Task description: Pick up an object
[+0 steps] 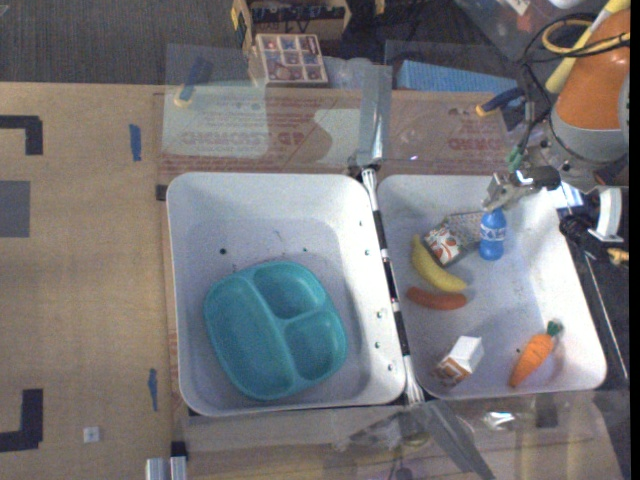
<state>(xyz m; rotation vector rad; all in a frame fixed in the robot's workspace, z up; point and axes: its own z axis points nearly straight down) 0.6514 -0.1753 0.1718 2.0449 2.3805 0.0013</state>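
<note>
In the right bin (530, 373) lie a yellow banana (433, 267), a red sausage-shaped toy (436, 298), a small red-and-white can (443, 243), a blue bottle (491, 235), a small white carton (459, 359) and an orange carrot (533, 356). My gripper (508, 190) hangs over the bin's far right part, just above the blue bottle's cap. The bottle stands upright on the bin floor. Nothing shows between the fingers.
The left bin (200, 218) holds a teal divided plate (275, 328). Cardboard boxes (290, 13) and clear plastic sheets lie beyond the bins. Cables and a blue item sit at the far right, behind the arm.
</note>
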